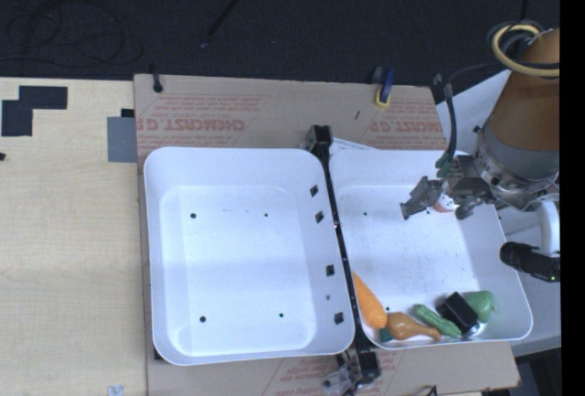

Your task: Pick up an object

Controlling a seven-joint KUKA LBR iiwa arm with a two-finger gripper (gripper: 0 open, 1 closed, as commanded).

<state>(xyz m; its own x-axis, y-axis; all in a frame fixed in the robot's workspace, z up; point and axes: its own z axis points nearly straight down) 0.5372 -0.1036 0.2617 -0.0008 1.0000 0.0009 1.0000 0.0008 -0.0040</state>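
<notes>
Two white bins are sitting side by side on the desk, over a sheet of cardboard with red printing. The left bin is showing only its white floor with a few dark dots. A black clip strip is running along the seam between the two bins.

The right bin is holding four things, all crowded along its near edge: one orange carrot-shaped piece lying tilted against the left wall; one tan, pear-shaped piece just beside it; one long green piece touching the tan one; and one black block leaning against a green rounded piece at the near right corner.

The jaws are hanging above the far part of the right bin, well apart from the cluster. Whether they are apart or together: cannot tell. Nothing is showing between them. The grey arm with its orange band is reaching in from the right.
</notes>
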